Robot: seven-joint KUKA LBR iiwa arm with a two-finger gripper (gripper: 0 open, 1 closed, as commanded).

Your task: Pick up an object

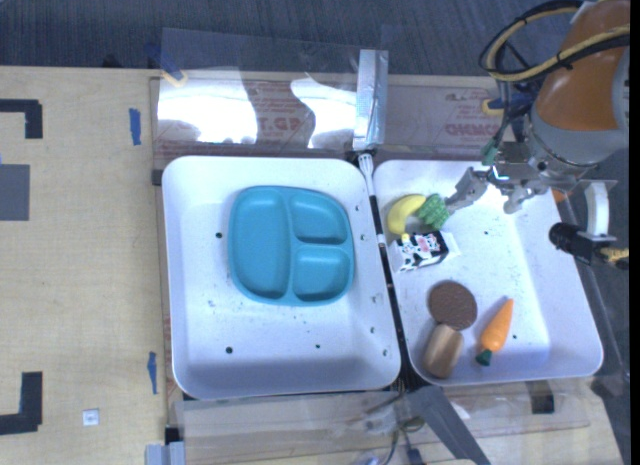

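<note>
While the arm (pixel 585 83) leans in from the right over the far end of the right bin (pixel 560 283), its gripper (pixel 495 191) sits just above the bin floor with the fingers (pixel 466 189) spread open, nothing between them. One finger reaches toward the green toy (pixel 433 211), which is pretty much touching the yellow banana (pixel 403 213) near the bin's far left corner; honestly I can't tell if the fingertip actually touches the green thing or just sits right beside it. Just in front of those two lies a little black-and-white cow (pixel 421 249), close to the divider between the bins. Nearer the camera there's a brown disc (pixel 452 303), and right below it a tan wooden cylinder (pixel 442 350) that looks like it's touching the disc's edge. An orange carrot (pixel 495 329) with a green tip lies tilted just right of those, near but apart. Over in the left bin (pixel 190 283) sits a blue tray (pixel 291 244) with three compartments, roughly in the middle, upright and flat. Both bins sit side by side on the wooden tabletop (pixel 70 253), with a clear plastic sheet (pixel 250 103) behind the left one catching glare. Yellow and black cables (pixel 520 38) loop around the arm's wrist.
</note>
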